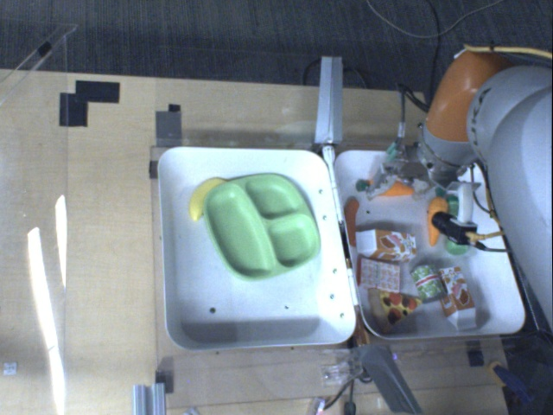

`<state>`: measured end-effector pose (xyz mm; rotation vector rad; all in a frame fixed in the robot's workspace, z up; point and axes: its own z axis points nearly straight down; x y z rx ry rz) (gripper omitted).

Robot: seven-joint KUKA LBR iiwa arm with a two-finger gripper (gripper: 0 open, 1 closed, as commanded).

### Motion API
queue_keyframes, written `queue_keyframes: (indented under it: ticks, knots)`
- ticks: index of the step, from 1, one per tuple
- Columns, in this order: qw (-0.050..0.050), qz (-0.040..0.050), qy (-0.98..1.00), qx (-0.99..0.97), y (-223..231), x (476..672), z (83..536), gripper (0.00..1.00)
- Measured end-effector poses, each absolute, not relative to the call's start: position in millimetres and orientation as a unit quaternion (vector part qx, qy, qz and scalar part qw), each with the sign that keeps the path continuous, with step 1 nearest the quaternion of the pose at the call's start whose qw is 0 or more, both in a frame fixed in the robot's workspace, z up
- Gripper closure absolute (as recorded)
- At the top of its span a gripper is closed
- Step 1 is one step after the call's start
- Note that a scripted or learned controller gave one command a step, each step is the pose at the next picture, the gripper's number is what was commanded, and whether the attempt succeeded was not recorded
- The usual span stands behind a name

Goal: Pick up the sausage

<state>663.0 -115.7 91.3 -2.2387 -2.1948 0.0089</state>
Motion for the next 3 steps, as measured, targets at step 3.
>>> queue_keyframes:
  ticks: [3]
  knots:
    - [-0.003, -0.0036, -0.679, -0.734, -88, 590.3, 89, 0.0]
